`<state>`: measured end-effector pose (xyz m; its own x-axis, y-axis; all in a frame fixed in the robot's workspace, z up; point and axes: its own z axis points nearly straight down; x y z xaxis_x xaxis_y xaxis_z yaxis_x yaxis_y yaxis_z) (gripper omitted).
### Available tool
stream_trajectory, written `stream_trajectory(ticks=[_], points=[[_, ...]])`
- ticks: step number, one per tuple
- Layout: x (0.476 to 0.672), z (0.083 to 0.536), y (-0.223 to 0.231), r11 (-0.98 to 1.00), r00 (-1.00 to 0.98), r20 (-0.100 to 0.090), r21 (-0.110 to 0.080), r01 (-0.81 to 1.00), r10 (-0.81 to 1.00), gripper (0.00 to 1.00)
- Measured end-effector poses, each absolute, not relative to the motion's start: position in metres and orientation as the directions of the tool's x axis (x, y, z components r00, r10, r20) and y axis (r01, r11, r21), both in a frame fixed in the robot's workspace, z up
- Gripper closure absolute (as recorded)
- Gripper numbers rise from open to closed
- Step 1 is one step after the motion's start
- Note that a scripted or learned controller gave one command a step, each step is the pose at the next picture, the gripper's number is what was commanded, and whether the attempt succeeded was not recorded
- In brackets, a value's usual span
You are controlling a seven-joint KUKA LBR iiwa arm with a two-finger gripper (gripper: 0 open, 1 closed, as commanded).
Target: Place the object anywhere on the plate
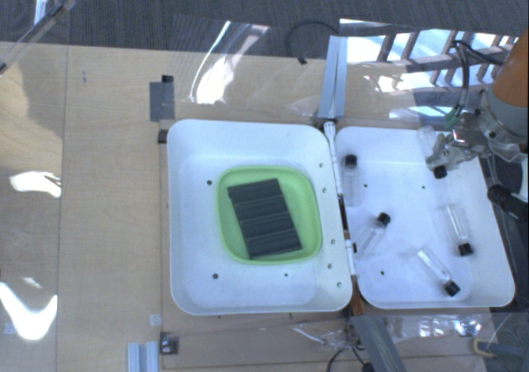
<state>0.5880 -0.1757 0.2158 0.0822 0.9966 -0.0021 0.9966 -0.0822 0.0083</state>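
**Claw poised at the right bin's far corner, a vial at its tip**

Claw [440, 159] of the grey arm reaches in from the right and sits over the far right corner of the right bin [488, 300]. A clear vial with a black cap [433, 154] lies at its tip; whether the claw is apart, together, or clamped on that vial cannot be told from this view, since the tip and the transparent tube blur into one another. Four more capped vials lie loose on the bin floor: one near the divider at the far side [350, 170], one toward the middle [376, 231], one at the right [459, 230] and one at the near right [438, 272].

The green plate [225, 197] sits in the left bin [190, 279], well apart from the claw, with a dark ribbed block [264, 218] covering much of its middle.

Judged progress: early, the pick not confirmed and the whole carry across the divider ahead.

Likely failures from here:
- A smooth round vial may slip or roll out of a partial grip.
- A low carry could clip the bin rims at the divider.
- Released on the ribbed block, the vial could roll off onto the white floor of the left bin, missing the plate.
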Motion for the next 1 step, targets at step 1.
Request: stream_trajectory(ticks=[1], points=[[0.57,0.1465,-0.0929,0.092,-0.092,0.0,0.005,0.996,0.996,1.0]])
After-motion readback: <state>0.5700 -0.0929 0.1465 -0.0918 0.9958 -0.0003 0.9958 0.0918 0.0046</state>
